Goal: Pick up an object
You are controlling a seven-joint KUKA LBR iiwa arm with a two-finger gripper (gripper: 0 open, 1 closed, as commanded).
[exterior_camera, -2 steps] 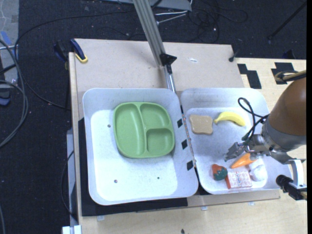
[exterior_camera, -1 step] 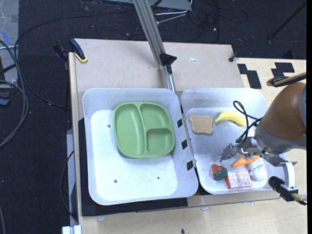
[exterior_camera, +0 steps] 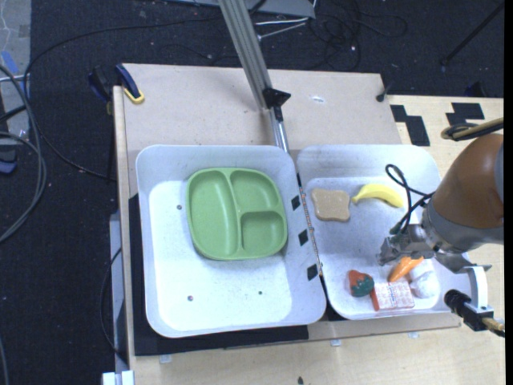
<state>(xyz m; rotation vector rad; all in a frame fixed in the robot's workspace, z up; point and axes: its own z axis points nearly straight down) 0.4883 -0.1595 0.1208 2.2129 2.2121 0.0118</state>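
Nearest the camera, along the front wall of the right bin point(exterior_camera: 337, 163), lie a small red-and-white packet point(exterior_camera: 393, 296), a red and green toy vegetable point(exterior_camera: 360, 283), a white rounded item point(exterior_camera: 424, 283) and an orange carrot-shaped piece point(exterior_camera: 405, 266). Farther back in the same bin rest a slice of toy bread point(exterior_camera: 330, 205) and a yellow banana point(exterior_camera: 378, 194), just beside each other but apart. A green divided plate point(exterior_camera: 237, 212) occupies the left bin point(exterior_camera: 164, 295).

The hand point(exterior_camera: 398, 249) sits low over the right bin, immediately above the carrot-shaped piece; whether its fingers are spread or closed cannot be determined from this angle, and nothing can be confirmed between them.

Assessment: the carrot-shaped piece is the likeliest target. It appears light, rigid moulded plastic, smooth and liable to slip or roll. Recommended hold is across its narrow width at mid-length, clear of the tapered end. Crowding by the white item and the packet raises the risk of a nudged or double grasp.
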